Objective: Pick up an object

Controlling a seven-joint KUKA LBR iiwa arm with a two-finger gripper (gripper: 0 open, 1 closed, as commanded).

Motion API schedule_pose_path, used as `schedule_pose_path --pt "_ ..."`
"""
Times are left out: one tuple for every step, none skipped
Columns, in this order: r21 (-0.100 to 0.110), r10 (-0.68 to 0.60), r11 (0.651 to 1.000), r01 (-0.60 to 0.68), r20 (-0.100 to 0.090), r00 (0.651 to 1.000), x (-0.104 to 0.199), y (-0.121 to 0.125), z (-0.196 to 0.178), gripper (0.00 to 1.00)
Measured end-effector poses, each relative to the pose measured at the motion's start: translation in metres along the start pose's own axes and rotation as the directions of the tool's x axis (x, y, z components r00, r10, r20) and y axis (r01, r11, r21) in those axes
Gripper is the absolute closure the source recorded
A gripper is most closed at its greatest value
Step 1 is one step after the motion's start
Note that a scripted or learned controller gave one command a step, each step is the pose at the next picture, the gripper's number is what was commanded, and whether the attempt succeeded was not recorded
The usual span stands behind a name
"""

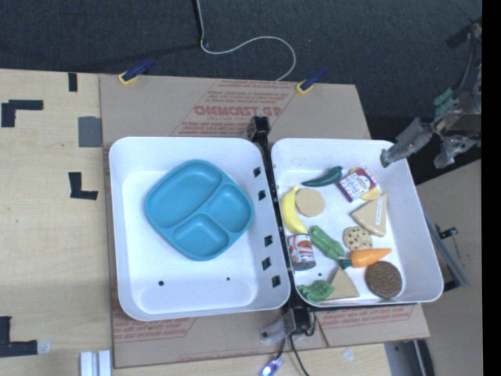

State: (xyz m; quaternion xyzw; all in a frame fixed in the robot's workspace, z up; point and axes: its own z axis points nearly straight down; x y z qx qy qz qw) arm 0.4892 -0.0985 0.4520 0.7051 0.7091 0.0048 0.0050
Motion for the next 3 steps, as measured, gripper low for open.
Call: schedule_pose_path --pt "0.013 0.004 1.0 -0.004 0.002 1.0 -0.002 0.002 -0.002 1.0" --pt "0.019 -0.005 1.0 0.005 -0.002 1.0 0.105 -0.006 0.04 1.0" --pt "0.019 0.003 1.0 -0.003 0.0 1.0 0.126 -0.006 0.066 1.0"
